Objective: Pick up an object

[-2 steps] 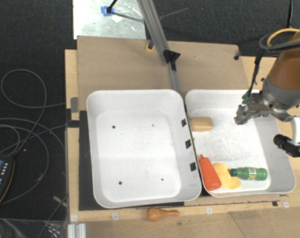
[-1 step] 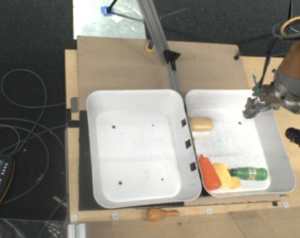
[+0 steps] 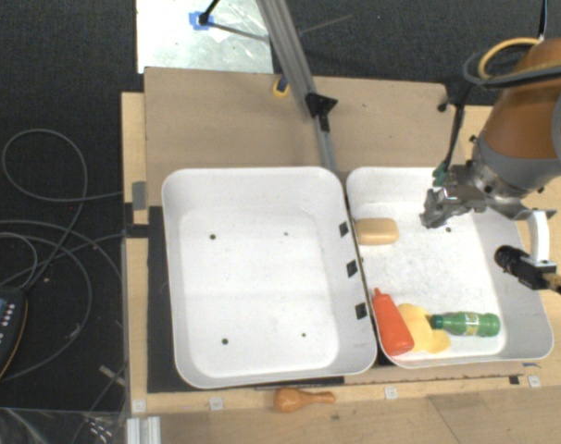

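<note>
The right bin point(image 3: 466, 248) holds a tan block point(image 3: 377, 231) near its left wall. Along its front lie a red-orange bottle point(image 3: 392, 322), a yellow object point(image 3: 424, 327) and a green bottle point(image 3: 466, 323) on its side. My gripper point(image 3: 436, 213) hangs over the upper middle of this bin, to the right of the tan block and apart from it. Nothing shows between its fingers.
The left bin point(image 3: 257, 276) sits beside the right one. A tan pear-shaped object point(image 3: 301, 398) lies on the bench in front of the bins. A slanted metal pole point(image 3: 294, 54) crosses the back. Cables lie on the floor at left.
</note>
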{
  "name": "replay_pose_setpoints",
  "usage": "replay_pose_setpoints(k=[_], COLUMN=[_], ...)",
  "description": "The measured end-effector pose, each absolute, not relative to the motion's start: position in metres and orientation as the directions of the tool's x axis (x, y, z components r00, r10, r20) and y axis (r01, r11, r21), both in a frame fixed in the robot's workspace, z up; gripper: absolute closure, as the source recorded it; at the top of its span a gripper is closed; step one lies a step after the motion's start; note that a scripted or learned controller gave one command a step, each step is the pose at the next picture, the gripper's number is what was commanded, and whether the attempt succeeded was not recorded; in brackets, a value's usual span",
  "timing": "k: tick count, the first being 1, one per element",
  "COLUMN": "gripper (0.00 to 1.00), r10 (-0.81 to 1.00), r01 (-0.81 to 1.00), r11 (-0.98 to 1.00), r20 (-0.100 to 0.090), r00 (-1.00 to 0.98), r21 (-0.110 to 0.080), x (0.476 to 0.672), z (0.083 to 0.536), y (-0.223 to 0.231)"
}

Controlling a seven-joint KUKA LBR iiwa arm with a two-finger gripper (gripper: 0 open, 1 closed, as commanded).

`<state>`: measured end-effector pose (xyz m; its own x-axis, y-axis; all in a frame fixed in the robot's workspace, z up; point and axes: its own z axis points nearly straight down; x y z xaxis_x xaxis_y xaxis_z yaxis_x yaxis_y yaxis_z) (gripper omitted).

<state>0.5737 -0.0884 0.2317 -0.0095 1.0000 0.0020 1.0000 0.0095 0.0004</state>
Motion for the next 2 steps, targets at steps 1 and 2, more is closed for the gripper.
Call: replay_pose_setpoints(k=[1, 2], gripper=[1.00, 1.00], r10=[1.000, 1.000], r01=[1.000, 1.000], r11=[0.010, 0.010], r20=[0.002, 0.002], r00=[-0.010, -0.010], r21=[0.002, 0.000], x=[0.573, 0.575], z=[0.239, 0.229], y=[-0.042, 0.007])
